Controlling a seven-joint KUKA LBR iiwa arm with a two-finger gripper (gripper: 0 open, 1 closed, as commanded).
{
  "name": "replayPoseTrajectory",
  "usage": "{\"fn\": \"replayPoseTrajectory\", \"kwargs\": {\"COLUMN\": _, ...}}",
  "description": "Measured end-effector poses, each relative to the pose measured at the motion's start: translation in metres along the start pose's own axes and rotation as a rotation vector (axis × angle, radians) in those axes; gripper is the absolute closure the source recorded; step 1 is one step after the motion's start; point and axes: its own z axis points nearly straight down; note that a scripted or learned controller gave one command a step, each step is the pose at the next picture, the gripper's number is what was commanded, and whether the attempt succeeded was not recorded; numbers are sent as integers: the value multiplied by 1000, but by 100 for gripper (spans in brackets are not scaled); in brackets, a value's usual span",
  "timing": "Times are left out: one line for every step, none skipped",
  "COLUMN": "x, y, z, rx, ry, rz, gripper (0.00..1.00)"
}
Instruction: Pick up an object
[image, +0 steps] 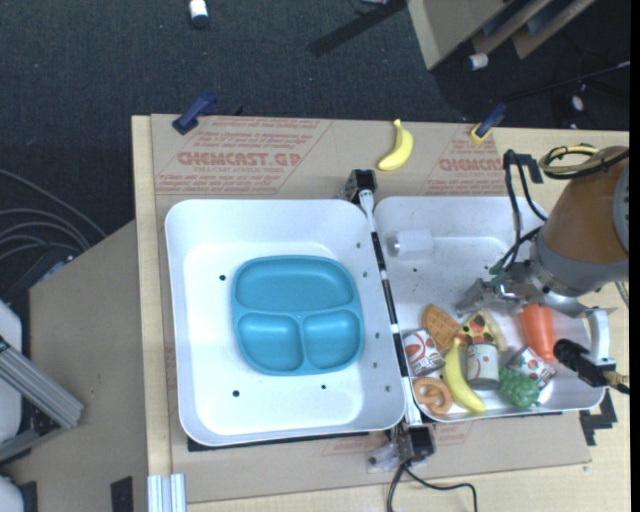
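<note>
The right bin (450, 215) holds a heap of toy food at its near end. There is an orange carrot (538, 331), a yellow banana (461, 378), a pretzel (432, 395), a green broccoli (517, 388), a waffle-like biscuit (440, 322) and two small cans (422, 351) (481, 363). A white block (411, 242) lies apart at the bin's far end. My gripper (492, 292) hangs low over the heap's far edge, just left of the carrot and above the biscuit. Nothing shows between its tips.
The left bin (200, 250) holds a blue divided plate (295, 312). A second yellow banana (397, 148) lies on the cardboard behind the bins. Black cables (518, 195) loop beside the arm's orange band (590, 215) over the right bin's far right corner.
</note>
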Motion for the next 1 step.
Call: {"fn": "replayPoseTrajectory", "kwargs": {"x": -1, "y": 0, "z": -9, "rx": 0, "ry": -3, "rz": 2, "gripper": 100}}
